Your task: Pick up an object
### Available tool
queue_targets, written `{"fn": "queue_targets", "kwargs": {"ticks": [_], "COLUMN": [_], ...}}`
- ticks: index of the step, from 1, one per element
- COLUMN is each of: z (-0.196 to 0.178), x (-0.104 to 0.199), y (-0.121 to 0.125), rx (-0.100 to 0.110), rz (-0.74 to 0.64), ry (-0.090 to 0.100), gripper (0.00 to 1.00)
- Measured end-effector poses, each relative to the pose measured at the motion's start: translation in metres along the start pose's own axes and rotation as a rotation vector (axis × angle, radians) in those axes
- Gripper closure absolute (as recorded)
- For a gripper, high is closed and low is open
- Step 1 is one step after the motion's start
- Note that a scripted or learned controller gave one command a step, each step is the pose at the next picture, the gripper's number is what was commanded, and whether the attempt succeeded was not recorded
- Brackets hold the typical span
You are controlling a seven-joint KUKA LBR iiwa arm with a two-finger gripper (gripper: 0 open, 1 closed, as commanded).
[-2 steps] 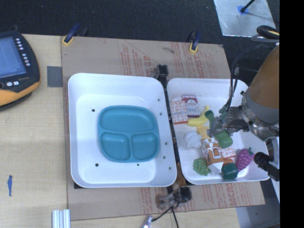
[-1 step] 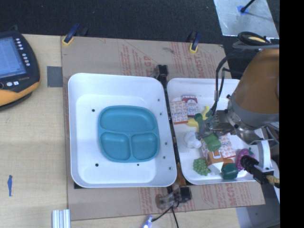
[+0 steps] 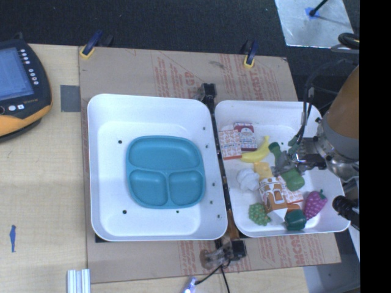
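**Claw low in the crowded right bin**

The claw (image 3: 287,157) sits low over the middle of the right bin (image 3: 244,110), reaching in from the right, its dark fingers down among the toys. Whether they are spread or pressed together cannot be told, and nothing can be seen pinched between them.

The bin's contents crowd close around it. A yellow banana (image 3: 256,153) lies just to the left of the claw, with a red-and-white carton (image 3: 236,140) beyond it toward the bin's far-left corner. A white lump (image 3: 247,178) rests below the banana. A green round piece (image 3: 294,180) lies right under the claw, touching or nearly touching an orange-and-white box (image 3: 275,194). Along the near wall sit a green grape bunch (image 3: 258,213), a dark green block (image 3: 295,220) and a purple grape bunch (image 3: 314,204).

The left bin (image 3: 104,182) holds a blue divided plate (image 3: 165,170), well apart from the claw. On the bench (image 3: 36,182), at the far left, lies a handheld control pad (image 3: 18,81). Blue clamps (image 3: 91,43) pin the cardboard sheet (image 3: 177,72) under the bins.
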State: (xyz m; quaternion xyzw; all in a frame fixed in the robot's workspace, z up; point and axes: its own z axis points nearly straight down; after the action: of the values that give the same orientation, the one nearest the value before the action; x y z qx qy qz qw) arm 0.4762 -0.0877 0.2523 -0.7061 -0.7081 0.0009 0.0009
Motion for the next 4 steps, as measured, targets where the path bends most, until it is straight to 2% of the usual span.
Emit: {"fn": "queue_targets", "kwargs": {"ticks": [1, 3, 4], "z": [-0.012, -0.018, -0.021], "x": [-0.013, 0.012, 0.014], "y": [0.000, 0.002, 0.000], "rx": [-0.001, 0.001, -0.001], "rz": [0.000, -0.002, -0.002], "ry": [0.000, 0.001, 0.001], "gripper": [1.00, 1.00, 1.00]}}
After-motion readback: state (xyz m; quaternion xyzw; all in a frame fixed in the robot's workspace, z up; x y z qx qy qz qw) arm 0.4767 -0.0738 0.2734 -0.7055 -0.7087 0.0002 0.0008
